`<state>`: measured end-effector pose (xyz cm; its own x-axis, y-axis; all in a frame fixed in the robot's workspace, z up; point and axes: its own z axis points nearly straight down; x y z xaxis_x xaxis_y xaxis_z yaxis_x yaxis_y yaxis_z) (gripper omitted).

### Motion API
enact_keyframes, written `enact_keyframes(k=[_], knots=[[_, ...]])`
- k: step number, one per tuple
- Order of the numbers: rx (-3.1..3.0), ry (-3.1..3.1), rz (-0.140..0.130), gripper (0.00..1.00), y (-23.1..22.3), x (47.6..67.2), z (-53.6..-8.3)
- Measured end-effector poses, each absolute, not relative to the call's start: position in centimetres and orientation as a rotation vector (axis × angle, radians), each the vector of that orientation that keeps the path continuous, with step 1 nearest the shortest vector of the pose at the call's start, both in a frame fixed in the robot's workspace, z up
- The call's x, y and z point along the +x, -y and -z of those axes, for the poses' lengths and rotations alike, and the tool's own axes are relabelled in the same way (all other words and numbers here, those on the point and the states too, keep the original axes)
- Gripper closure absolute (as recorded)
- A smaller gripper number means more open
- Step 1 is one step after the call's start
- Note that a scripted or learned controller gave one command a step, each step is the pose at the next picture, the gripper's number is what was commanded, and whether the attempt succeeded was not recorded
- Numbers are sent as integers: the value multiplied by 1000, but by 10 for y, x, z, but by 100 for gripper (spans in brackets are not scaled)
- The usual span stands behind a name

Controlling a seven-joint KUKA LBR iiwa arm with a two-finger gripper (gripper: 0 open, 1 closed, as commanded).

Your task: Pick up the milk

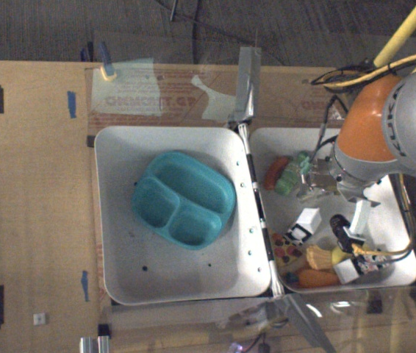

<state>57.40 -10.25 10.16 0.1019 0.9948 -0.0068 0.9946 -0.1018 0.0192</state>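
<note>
Your gripper [317, 184] over the right bin [406, 271], finger state cannot be told, milk carton [305, 223] just below it, teal tray [184, 198] well left.

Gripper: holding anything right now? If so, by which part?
Cannot be told. The gripper is low in the right bin, next to a green item and a red one, but the wrist hides whether anything is gripped.
</note>
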Motion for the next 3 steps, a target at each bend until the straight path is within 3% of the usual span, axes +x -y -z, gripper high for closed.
enact_keyframes(k=[1, 2, 3], knots=[[2325, -2098, -11, 100, 148, 622, -91], [2327, -2102, -9, 0, 147, 621, -89], [2877, -1267, 10, 0, 143, 659, -88]])
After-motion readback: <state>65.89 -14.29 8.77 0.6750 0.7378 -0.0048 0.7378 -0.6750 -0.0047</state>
